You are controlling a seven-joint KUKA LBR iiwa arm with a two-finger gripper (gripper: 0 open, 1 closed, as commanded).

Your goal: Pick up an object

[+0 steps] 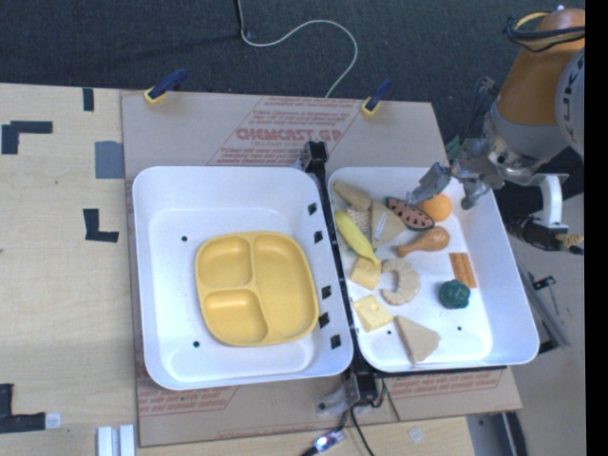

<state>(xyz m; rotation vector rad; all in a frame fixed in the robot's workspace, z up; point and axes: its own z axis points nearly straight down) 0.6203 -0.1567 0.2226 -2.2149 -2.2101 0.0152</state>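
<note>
At upper right of the frame, the gripper point(448, 180) hangs over the right bin point(508, 297), fingers spread apart, empty, beside the orange ball point(438, 207). Toy foods crowd there; closing could nudge the ball or snag the dark slice point(410, 213). The arm slants in from the right, wrist tilted down-left.

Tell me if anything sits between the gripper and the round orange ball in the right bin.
Nothing visible does. The gripper hangs right over the round orange ball near the far edge of the right white bin; the dark spotted oval piece lies beside the ball, touching it.
</note>
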